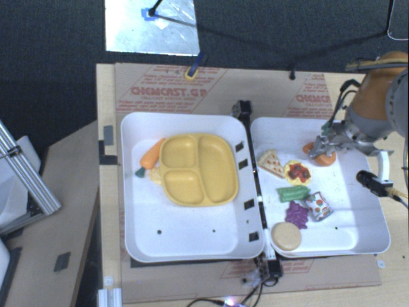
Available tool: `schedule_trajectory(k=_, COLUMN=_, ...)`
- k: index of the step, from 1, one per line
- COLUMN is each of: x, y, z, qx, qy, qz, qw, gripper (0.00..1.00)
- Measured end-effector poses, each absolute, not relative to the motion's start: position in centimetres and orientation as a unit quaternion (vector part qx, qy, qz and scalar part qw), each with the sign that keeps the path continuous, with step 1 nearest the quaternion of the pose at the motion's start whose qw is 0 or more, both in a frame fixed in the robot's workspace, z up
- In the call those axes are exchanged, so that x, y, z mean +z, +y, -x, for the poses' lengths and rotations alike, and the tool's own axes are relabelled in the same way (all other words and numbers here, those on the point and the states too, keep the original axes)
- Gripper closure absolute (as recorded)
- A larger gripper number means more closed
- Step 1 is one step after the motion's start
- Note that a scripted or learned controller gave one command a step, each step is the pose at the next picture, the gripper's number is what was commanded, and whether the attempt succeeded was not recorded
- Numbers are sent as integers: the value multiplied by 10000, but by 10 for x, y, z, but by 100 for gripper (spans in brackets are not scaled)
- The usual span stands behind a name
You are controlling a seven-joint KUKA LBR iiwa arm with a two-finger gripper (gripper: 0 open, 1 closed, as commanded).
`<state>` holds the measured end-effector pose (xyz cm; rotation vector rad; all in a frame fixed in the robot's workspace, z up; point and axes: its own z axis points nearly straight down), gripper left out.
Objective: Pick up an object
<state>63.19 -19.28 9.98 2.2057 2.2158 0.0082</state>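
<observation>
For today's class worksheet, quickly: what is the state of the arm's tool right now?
Tool: low over the orange toy piece at the far side of the right bin; open or closed, and any hold on the piece, cannot be told.

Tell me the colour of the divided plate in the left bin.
Yellow; the plate shows in the camera view.

There's the arm [383,104] by the right bin [370,235]: rounded grey casing, a broad orange band above its wrist, dark cables looping alongside, and a small metallic gripper [324,147] of pale grey parts.
</observation>
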Motion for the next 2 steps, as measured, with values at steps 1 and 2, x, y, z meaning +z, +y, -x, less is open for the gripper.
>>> schedule_trajectory(k=1, x=162, y=-195, z=-634, qx=10, qy=7083, qz=-7059, qw=15, gripper=100)
schedule_trajectory(k=2, x=206, y=-198, z=-635, qx=15, qy=7083, qz=-7059, qw=25, gripper=100)
